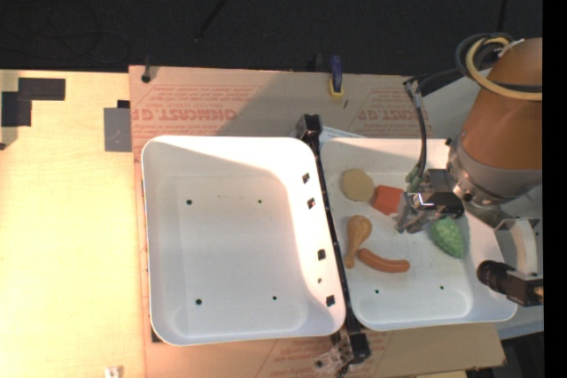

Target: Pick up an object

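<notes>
Right bin crowds red block and green lump beside end effector, grip unclear.

Two white bins rest on cardboard, blue clamp behind.

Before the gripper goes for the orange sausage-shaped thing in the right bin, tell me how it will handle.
The sausage-shaped piece is long, round and lies flat on the right bin floor, so a nudge across its length would probably roll it. Its smooth, glossy skin suggests it may slip between fingers. It looks like a small toy, so likely light and stiff, though I can't confirm that.
</notes>
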`<control>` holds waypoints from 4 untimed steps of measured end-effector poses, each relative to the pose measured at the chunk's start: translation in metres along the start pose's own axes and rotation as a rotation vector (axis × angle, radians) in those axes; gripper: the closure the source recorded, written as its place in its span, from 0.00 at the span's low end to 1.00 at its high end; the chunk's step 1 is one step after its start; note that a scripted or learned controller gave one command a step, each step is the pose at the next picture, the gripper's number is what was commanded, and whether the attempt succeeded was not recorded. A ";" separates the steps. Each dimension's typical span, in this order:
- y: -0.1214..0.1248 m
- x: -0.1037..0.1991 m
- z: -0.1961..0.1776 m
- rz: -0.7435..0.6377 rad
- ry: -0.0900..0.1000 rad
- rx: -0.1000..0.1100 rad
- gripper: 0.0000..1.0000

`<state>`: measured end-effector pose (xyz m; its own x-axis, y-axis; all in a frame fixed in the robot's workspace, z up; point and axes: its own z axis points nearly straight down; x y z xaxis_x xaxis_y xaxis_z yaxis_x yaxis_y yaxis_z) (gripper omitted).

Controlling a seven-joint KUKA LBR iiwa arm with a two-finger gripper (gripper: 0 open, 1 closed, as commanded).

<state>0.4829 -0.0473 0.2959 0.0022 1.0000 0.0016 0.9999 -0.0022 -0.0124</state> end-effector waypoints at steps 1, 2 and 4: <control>0.003 0.000 -0.001 -0.001 -0.001 -0.008 0.00; 0.023 0.055 0.116 -0.006 0.000 0.002 0.00; 0.065 0.026 0.113 -0.001 -0.002 -0.005 0.00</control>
<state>0.5470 -0.0212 0.1825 0.0008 1.0000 -0.0007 1.0000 -0.0008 -0.0075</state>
